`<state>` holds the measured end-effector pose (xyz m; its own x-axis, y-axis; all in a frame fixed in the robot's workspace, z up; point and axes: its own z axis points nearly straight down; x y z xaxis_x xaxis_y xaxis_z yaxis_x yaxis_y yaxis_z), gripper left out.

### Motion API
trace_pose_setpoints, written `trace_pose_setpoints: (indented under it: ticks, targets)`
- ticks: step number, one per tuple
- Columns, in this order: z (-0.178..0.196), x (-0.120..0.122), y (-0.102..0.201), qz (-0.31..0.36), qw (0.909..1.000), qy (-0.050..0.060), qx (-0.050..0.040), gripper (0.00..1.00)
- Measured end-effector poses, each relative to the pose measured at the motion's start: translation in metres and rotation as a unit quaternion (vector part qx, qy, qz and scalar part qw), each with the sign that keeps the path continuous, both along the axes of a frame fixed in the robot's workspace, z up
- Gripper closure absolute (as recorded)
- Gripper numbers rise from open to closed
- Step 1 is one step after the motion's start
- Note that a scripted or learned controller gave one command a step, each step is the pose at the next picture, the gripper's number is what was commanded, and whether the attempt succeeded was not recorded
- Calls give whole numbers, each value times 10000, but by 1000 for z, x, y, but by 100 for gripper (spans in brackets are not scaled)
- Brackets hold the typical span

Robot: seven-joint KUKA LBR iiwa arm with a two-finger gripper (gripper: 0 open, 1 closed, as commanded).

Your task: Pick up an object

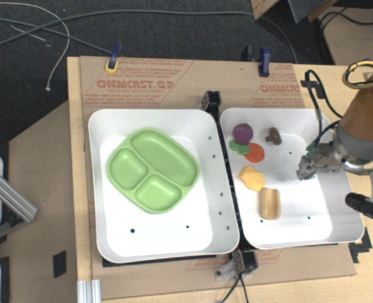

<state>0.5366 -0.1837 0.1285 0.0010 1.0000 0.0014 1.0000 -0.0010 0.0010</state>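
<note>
Objects for picking lie in the right bin (312,229) — purple piece (242,132), red piece (255,152), brown lump (272,136), yellow piece (252,179), tan block (269,203). Left bin (110,226) holds a green divided plate (153,169). Tool (307,166) sits low at the right bin's right side — grip state not discernible.

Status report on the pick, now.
Hand low in right bin, holding nothing visible. Toy foods lie left of it; yellow piece nearest. Nothing between.
</note>
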Motion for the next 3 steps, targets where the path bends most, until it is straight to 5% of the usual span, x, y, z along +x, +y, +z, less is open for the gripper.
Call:
trace_pose_setpoints:
  ticks: [3]
  targets:
    - [129,11,11,13,10000,-13,-12,100]
